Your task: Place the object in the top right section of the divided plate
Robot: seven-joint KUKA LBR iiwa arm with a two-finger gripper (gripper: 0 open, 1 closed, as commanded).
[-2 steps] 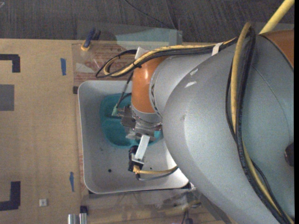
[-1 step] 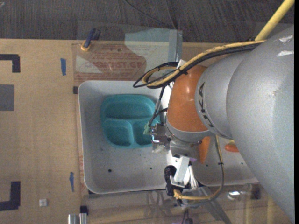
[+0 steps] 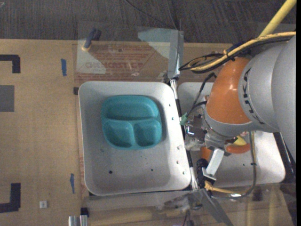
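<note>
Object (image 3: 238, 146): an orange-and-yellow item, mostly hidden, showing at the lower edge of the wrist in the right bin (image 3: 269, 169). It is judged to be the task's thing, though its shape cannot be made out. Arm (image 3: 265, 86) reaches in over the right bin, and the gripper (image 3: 203, 138) sits low, near the wall shared with the left bin (image 3: 94, 173). The wrist's bulk covers the gripper, so whether it is open, closed or gripping the object cannot be told.

Plate (image 3: 132, 109): teal, lying in the upper half of the left bin, well apart from the object. It has one long section on its far side and two smaller ones on its near side, all bare.

Step in hand, as judged: securing the object before transfer.

- Centre the gripper on the object's middle rather than its edge, since a rounded plastic item may squirt out sideways.
- Lift straight up until clear of the shared bin walls, then travel left.
- Which section counts as top right is uncertain: if the plate is read from this view, the right end of the long section fits best.
- Lower close over that section before release, so the object does not roll across a divider or off the rim.
</note>
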